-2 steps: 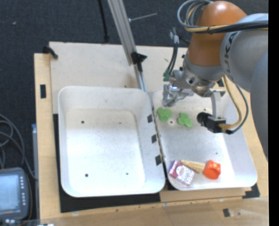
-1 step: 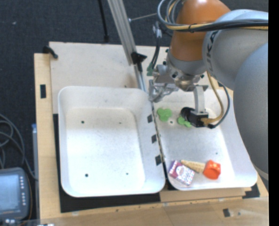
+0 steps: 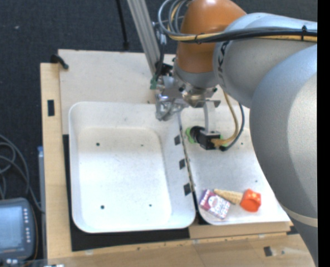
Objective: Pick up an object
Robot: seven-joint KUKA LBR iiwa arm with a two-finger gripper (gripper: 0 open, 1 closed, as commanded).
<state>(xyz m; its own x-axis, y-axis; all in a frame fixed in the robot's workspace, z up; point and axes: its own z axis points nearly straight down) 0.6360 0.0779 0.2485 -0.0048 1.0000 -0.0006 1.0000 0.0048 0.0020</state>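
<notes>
Three small objects lie close together at the near corner of the right bin [image 3: 234, 166]: a purple and white packet [image 3: 215, 204], a tan cone [image 3: 228, 194] and an orange-red block [image 3: 251, 201]. My gripper [image 3: 165, 108] hangs below the orange wrist band, over the far rim where the two bins meet. It is well away from the three objects, and I see nothing in it. The large grey arm hides much of the right bin.
The left bin [image 3: 87, 149] is a shallow white tray with a few dark specks on its floor. A black and green fitting with cables [image 3: 202, 137] hangs from the wrist over the right bin. A metal post [image 3: 142, 26] rises behind the bins.
</notes>
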